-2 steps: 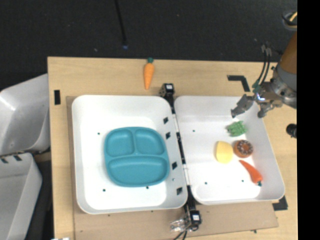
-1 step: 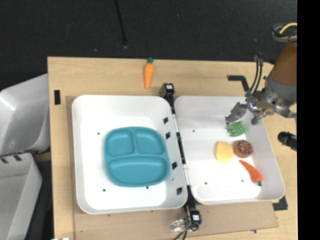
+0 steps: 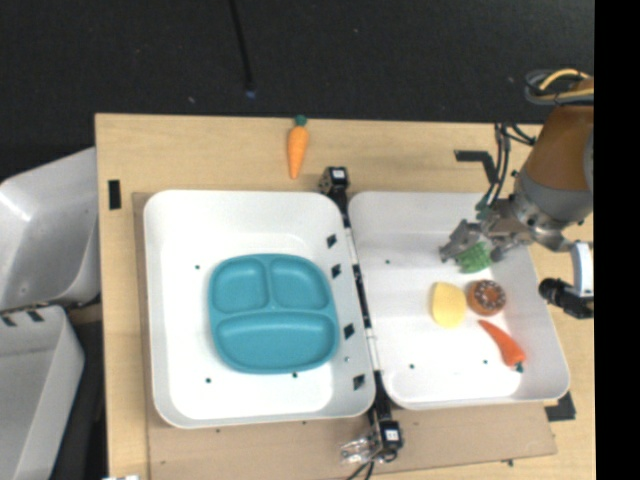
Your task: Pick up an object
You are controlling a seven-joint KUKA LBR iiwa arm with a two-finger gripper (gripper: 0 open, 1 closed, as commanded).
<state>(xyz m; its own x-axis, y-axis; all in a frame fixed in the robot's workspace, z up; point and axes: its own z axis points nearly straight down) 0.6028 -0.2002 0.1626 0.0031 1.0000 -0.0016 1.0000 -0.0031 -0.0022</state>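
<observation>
From my screen I see the arm [image 3: 556, 163] reaching in from the right, its orange band cut off at the picture's edge, so I cannot follow it back to its base. The gripper [image 3: 468, 250] sits low over the upper part of the right bin [image 3: 400, 368], directly over a small green thing [image 3: 475, 260]. That green piece is partly covered by the gripper's metal, and I cannot make out what it is. Whether the gripper is clenched on it or merely resting above it, I cannot tell; the parts blur together at this size.

Just below lie three more things in the same bin: a yellow lump [image 3: 449, 305], a small round brown piece with speckles [image 3: 487, 295] touching or nearly touching it on the right, and an orange-red carrot-like piece [image 3: 502, 341] slanting towards the bin's lower right corner.

The left bin [image 3: 170, 368] holds a blue divided plate [image 3: 272, 312] lying flat near its middle. An orange carrot [image 3: 297, 148] lies on the bare counter [image 3: 420, 153] above the left bin, outside both bins. A white shape [image 3: 45, 233] at the far left is cut off by the frame.
</observation>
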